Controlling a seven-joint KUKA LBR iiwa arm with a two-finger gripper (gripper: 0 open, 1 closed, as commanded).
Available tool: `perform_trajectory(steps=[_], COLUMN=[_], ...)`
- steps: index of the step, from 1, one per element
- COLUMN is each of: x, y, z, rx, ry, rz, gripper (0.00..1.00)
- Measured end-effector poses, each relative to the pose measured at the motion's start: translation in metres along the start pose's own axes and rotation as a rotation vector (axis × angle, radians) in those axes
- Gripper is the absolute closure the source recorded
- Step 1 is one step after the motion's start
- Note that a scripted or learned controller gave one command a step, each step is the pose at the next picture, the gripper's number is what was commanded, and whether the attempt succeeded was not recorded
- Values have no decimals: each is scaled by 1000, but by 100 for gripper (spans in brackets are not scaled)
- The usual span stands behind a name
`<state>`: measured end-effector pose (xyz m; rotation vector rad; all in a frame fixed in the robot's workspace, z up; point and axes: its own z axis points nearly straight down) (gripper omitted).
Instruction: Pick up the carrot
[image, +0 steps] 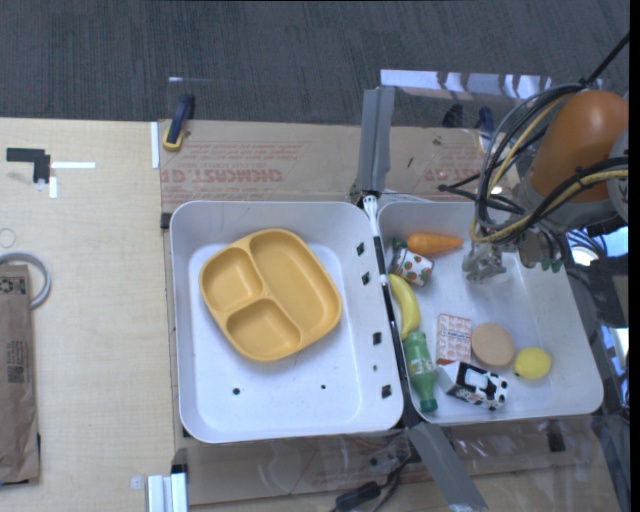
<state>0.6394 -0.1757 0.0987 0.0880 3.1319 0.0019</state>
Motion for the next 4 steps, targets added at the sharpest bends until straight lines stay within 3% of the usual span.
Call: perform_trajectory(steps=[1, 2, 3, 4], x=[-16, -24, -22, -19], y=[53, -15, 22, 80], z=[-81, -179, -194, -212], rx=[1, 0, -1, -2], ry=[4, 4, 5, 5], rz=[-97, -334, -383, -553], gripper=[100, 100, 100, 100])
